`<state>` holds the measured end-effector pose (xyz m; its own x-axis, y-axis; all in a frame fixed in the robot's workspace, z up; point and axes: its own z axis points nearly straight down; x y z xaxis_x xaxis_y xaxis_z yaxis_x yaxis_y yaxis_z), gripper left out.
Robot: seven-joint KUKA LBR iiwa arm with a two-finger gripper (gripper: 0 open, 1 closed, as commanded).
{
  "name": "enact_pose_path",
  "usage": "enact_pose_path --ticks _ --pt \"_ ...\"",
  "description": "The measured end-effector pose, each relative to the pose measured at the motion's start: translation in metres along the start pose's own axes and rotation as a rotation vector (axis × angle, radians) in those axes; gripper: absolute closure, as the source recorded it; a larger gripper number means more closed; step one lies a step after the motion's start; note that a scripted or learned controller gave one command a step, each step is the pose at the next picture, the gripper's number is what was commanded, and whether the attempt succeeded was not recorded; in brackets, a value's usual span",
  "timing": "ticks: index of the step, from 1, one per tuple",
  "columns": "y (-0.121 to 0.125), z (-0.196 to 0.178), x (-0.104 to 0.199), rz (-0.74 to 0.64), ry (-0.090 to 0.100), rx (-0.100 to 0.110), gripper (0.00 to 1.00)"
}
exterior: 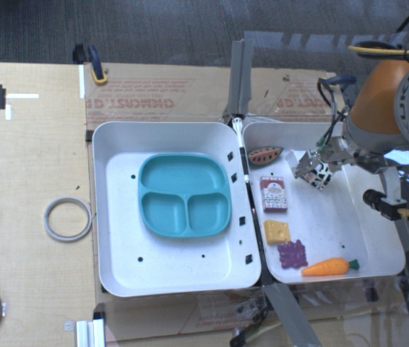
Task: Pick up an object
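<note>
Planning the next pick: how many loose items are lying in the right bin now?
5: a slice-shaped piece at the far left corner, a red box below it, a yellow cracker, purple grapes, a carrot along the near edge. The gripper may hide more.

Two bins sit side by side on the bench, touching along their inner walls. In the left bin [110, 215] a divided plate [185, 194] lies near the middle. In the right bin [367, 244] a row runs along the left wall: a toy fish [265, 155] farthest back, then a small card box [274, 194], a cracker [277, 231] and a grape bunch [292, 254]. A toy carrot [327, 267] lies right of the grapes by the front wall. The gripper [315, 170] hangs over the back part of this bin, right of the fish. A tape ring [67, 217] lies on the bench, left of the left bin.
</note>
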<state>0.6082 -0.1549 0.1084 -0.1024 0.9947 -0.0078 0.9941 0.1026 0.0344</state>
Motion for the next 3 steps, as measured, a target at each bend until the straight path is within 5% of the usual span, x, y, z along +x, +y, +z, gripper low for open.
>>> enact_pose_path --ticks 3 --pt "-0.005 -0.001 0.005 -0.019 -0.010 -0.003 0.00"
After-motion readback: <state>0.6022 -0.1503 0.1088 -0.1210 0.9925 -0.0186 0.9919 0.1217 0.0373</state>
